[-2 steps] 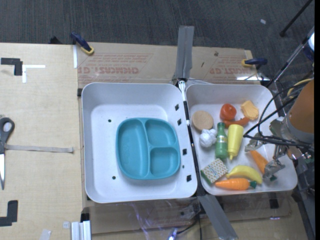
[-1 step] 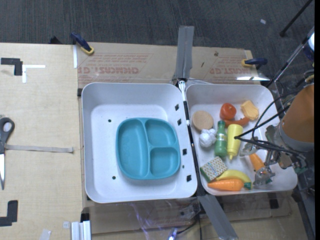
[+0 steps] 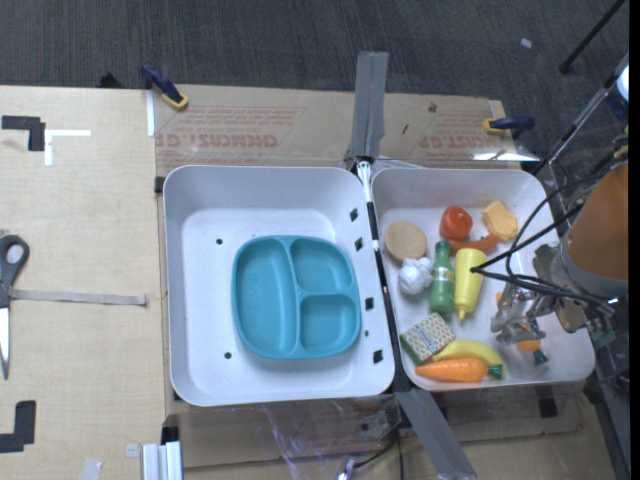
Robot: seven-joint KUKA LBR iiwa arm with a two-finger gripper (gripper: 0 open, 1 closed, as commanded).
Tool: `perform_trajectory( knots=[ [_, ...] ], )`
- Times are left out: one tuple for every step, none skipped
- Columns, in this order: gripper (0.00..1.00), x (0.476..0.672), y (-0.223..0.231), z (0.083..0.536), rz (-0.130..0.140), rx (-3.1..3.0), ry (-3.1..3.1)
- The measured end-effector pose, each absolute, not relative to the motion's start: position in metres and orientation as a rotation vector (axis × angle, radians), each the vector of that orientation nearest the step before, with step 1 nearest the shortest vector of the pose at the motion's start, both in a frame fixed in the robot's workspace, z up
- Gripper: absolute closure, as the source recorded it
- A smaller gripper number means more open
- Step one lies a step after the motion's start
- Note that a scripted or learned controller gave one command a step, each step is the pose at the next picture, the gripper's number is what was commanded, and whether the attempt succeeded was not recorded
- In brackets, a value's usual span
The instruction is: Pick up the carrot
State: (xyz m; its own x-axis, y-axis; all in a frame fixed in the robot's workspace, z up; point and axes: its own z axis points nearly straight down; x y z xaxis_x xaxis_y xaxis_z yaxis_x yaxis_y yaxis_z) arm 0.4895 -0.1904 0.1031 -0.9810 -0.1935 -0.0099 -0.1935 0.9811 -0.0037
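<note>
Camera view: the gripper (image 3: 517, 318) is seen low over the right-hand white bin (image 3: 520, 181), in its right part, with the grey arm and its orange band (image 3: 607, 230) entering from the right. Whether anything sits between its metal parts cannot be told, and whether it is spread or pressed together cannot be told either.

The carrot (image 3: 458, 370) lies on its side on the bin floor, down and to the left of the gripper, near it but apart from it, its green top pointing right. A banana (image 3: 470, 349) lies just beside the carrot, between the carrot and the gripper. A checked sponge-like block (image 3: 428, 336) is placed left of the banana. Directly left of the gripper a yellow bottle (image 3: 467, 280) and a green bottle (image 3: 442, 280) lie side by side, with a small white item (image 3: 413, 275) beyond them. A round tan biscuit-like disc (image 3: 405, 240), a red tomato (image 3: 456, 221) and a pale orange wedge (image 3: 498, 219) are found up and to the left of the gripper.

Well to the left of the gripper, the second white bin (image 3: 178, 298) is seen holding a blue divided plate (image 3: 297, 296). Both bins rest on the desk (image 3: 70, 228), where scissors (image 3: 8, 288) lie at the far left edge.
</note>
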Motion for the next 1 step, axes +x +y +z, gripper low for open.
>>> perform_trajectory(
  knots=[
    [0.00, 0.4895, -0.1904, 0.1030, -0.004, -0.304, 3.117]
  ],
)
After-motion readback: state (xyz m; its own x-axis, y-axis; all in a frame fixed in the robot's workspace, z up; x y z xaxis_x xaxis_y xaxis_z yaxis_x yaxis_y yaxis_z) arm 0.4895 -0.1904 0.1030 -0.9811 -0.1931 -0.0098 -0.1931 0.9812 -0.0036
